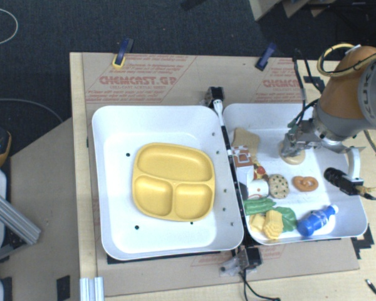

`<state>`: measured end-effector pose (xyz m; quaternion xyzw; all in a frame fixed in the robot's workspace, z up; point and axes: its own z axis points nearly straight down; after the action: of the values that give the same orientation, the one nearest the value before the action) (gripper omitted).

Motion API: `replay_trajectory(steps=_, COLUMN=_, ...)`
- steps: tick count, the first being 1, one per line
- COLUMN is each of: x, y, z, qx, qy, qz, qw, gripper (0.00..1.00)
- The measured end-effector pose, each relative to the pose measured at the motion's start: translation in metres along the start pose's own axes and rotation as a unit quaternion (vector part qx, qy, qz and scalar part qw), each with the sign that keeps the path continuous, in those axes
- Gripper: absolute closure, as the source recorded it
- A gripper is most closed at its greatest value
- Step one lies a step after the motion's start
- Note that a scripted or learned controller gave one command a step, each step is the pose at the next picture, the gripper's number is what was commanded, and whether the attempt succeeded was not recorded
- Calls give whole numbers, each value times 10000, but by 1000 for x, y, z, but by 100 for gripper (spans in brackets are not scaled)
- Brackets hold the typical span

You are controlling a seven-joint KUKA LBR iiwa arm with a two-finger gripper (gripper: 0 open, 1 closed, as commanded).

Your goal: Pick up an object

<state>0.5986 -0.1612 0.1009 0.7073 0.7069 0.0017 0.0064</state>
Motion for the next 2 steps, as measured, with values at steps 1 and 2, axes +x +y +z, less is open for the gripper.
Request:
replay_trajectory(steps=1, x=-1, y=3, z=-65, qx=14, qy=18, qz=-6, qw=10000, gripper=100)
replay_trajectory(steps=2, x=-2, y=5, z=-119, qx=11, qy=17, qz=-9, qw=10000, gripper=100)
